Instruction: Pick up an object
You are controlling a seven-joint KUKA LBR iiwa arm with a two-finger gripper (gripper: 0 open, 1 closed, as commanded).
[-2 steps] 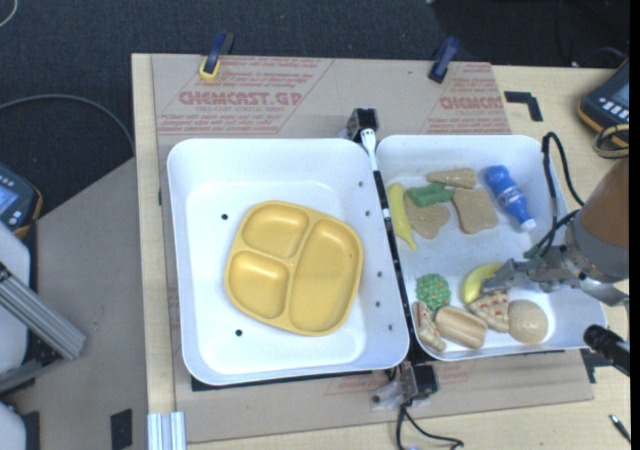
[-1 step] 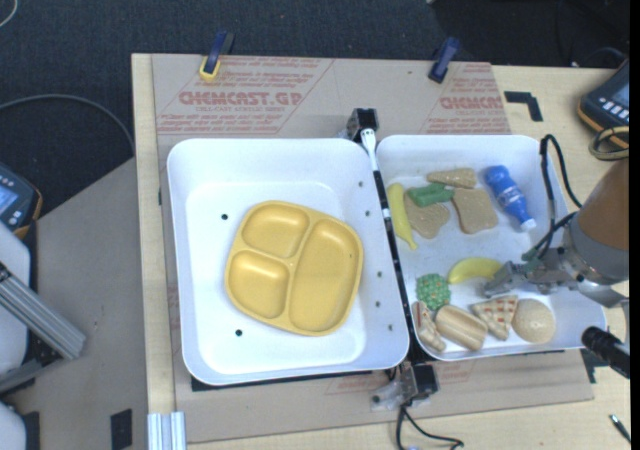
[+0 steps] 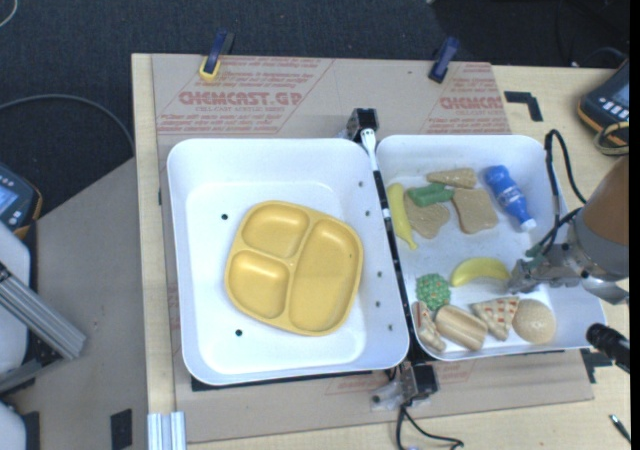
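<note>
1. camera view, layout: two shallow white bins sit side by side on a cardboard-covered bench. the left bin (image 3: 190, 238) carries a yellow divided plate (image 3: 293, 266) with three compartments and nothing in them.
2. camera view, landmark: i place everything else relative to the yellow banana (image 3: 480, 270) lying near the middle of the right bin (image 3: 400, 153).
3. camera view, toys behind the banana, toward the far rim: a slice of brown bread (image 3: 474, 210), a second bread-like piece (image 3: 430, 221), a green piece (image 3: 430, 195), a tan cracker-like piece (image 3: 452, 179), and a blue bottle (image 3: 508, 195) off toward the arm's side.
4. camera view, toys in front of the banana, toward the near rim: a hot dog bun (image 3: 460, 326), a pizza slice (image 3: 495, 316) and a round tan bun (image 3: 534, 321). a green patterned piece (image 3: 433, 290) lies just beside the banana's left end, and a long yellow piece (image 3: 401, 216) runs along the divider.
5. camera view, arm: the gripper (image 3: 528, 273) is low in the right bin, just beside the banana's right end. i cannot tell how it is set, and nothing visibly sits in it.
6. progress, as a judgement: no object is lifted; every toy looks to rest on the bin floor. the banana looks the likeliest target. the grasp and the lift both remain.
</note>
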